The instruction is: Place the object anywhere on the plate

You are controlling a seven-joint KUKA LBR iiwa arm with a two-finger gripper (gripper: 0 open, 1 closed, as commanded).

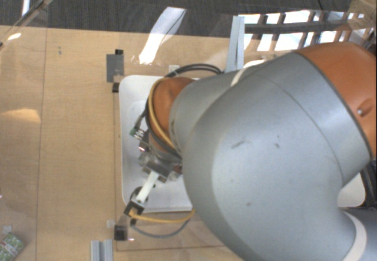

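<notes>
Tool: the tool (155, 164) hangs low over the left bin (126, 136), under the arm (265, 154) and below its orange band (168, 93); seen from above, I cannot tell whether it is wide, narrow or holding anything.
Object: I cannot tell where it lies; the arm's bulk covers most of both bins.
Plate: hidden as well, so which way it lies from the tool cannot be judged here.
Key relation: the tool sits over the near-left part of the left bin, close to that bin's left wall; the coming move depends on a direction and a long axis that this view does not give.
Left bin: a strip of bare white floor runs along its left wall, and nothing lies on that strip.
Right bin: a small white patch of it (354, 192) peeks out past the arm at the right; its contents are covered.
Surface: the pale wooden surface (59, 136) carries a dark bracket (115, 65) near the left bin's far corner.
Step, as a judgement: the tool is probably working low in the left bin, either gripping or setting down.
</notes>
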